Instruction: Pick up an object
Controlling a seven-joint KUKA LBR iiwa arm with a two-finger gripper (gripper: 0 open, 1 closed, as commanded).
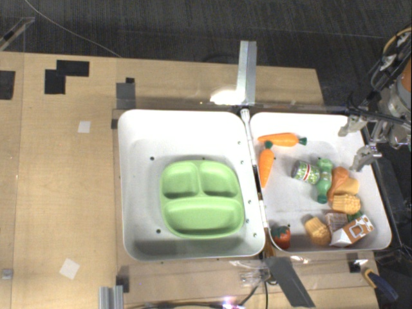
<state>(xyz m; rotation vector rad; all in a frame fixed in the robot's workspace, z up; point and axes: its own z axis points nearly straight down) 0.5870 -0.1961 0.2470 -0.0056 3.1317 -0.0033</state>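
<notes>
Gripper (362,141) sits over the right bin's (302,121) far right corner, above the rim, nothing between the fingers. Can't tell if they're spread or closed. Right bin holds the candidates: two carrots (280,139) near the divider, one lying crosswise, the other (266,165) lengthwise below it; a green can (308,171) mid-bin; corn (345,204) and bread pieces (317,230) toward the near right, small carton (355,230) beside them, tomato (280,235) in the near left corner. Left bin (138,140) has a green divided tray (202,198).
</notes>
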